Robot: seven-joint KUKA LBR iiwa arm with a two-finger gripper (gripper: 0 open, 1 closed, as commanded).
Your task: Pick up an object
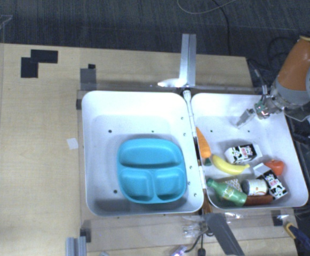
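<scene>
Up at two o'clock, the tool (244, 118) hovers over the right bin (299, 159); its spread cannot be told. Banana (230, 166), green bottle (227, 191) and carrot (203, 144) lie toward five o'clock.

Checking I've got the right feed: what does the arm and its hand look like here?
A bulky arm with an orange band above a grey wrist. The hand is small, metallic and silvery, on a cluttered mount with dark cables nearby. No markings are legible.
</scene>
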